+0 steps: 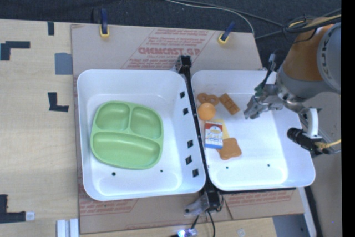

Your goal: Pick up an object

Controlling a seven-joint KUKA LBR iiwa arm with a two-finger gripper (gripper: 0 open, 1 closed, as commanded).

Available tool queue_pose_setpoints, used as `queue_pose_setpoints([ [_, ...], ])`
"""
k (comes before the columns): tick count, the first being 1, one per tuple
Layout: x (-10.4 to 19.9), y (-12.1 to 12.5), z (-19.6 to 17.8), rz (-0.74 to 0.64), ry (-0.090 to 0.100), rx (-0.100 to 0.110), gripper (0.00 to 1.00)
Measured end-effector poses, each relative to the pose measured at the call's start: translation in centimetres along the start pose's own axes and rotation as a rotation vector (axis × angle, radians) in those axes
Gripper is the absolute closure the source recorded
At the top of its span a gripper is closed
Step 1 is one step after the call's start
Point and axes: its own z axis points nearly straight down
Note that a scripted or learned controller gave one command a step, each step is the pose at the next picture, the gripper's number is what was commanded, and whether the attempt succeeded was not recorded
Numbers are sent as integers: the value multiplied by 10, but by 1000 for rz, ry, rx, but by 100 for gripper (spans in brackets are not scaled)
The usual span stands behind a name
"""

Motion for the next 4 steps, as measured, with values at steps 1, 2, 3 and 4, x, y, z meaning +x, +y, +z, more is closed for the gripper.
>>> queue_pose_setpoints([
  [1,5,-7,-49,-1,0,0,100],
  [2,-2,-14,-103,-1,-1,-2,100],
  [3,44,-16,-91,-4,1,5,100],
  [4,98,-24,-96,-6,2,5,100],
])
